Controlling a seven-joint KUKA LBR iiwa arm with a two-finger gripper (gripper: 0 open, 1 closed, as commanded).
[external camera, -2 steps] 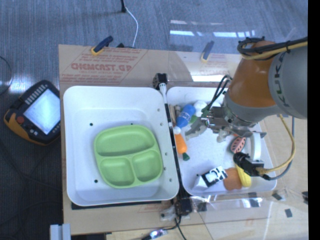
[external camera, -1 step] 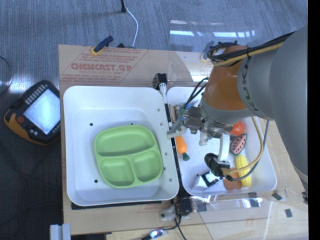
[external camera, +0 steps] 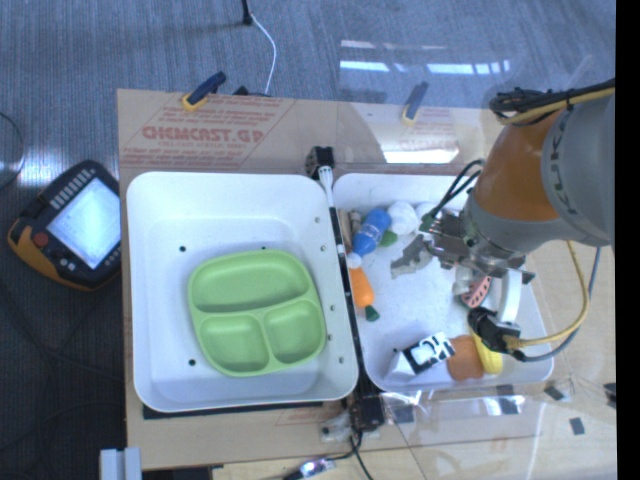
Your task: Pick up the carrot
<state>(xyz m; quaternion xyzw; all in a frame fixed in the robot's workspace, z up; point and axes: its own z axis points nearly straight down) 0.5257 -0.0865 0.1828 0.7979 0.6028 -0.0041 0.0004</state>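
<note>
Carrot [external camera: 361, 290]: small and orange with a green tip, lying in the right bin [external camera: 440, 368] hard against its left wall, near the middle of the frame.
Progress: judged from how it lies, nothing is lifted; the reach, the grasp and the raise are all left to do.
End effector [external camera: 478, 290]: right of centre in the same bin, under the orange-banded wrist; it sits to the right of the carrot, apart from it, with bare bin floor between.
End effector state: I cannot tell whether it is open or closed; nothing shows gripped in it.
Neighbours: a blue bottle [external camera: 370, 231] just above the carrot; a black-and-white block [external camera: 425, 354] and an orange-and-yellow toy [external camera: 473, 357] toward the lower right.
Left bin [external camera: 160, 208]: holds a green divided plate [external camera: 257, 310].
Counter [external camera: 200, 133]: brown board under both bins.
</note>
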